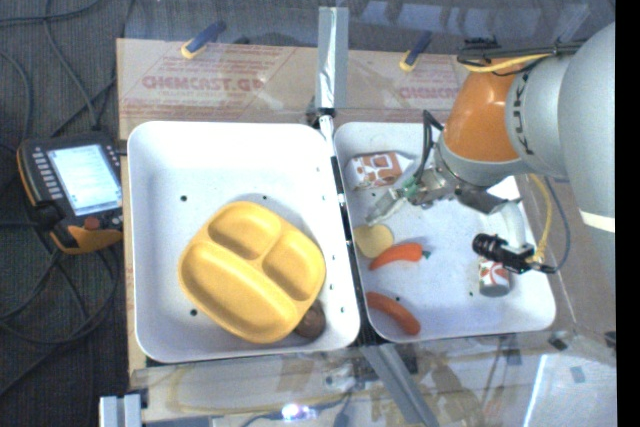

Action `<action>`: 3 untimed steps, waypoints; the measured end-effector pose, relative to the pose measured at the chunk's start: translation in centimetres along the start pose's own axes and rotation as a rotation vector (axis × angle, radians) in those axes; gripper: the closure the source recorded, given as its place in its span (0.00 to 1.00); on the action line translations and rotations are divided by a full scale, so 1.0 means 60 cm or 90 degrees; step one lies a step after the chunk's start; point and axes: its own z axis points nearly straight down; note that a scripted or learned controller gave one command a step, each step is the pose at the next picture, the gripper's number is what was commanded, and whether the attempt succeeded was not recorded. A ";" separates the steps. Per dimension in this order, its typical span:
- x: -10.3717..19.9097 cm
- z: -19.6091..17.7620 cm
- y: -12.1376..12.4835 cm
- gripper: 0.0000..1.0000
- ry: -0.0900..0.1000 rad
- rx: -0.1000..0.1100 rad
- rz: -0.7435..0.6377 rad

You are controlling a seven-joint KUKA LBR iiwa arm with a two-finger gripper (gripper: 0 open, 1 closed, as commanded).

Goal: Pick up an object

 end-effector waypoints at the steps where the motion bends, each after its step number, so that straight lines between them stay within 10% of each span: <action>1: -0.025 0.003 0.080 0.00 0.002 0.000 -0.048; 2: -0.037 0.000 0.117 0.00 0.012 0.024 -0.045; 3: -0.046 -0.011 0.109 1.00 0.007 0.030 -0.042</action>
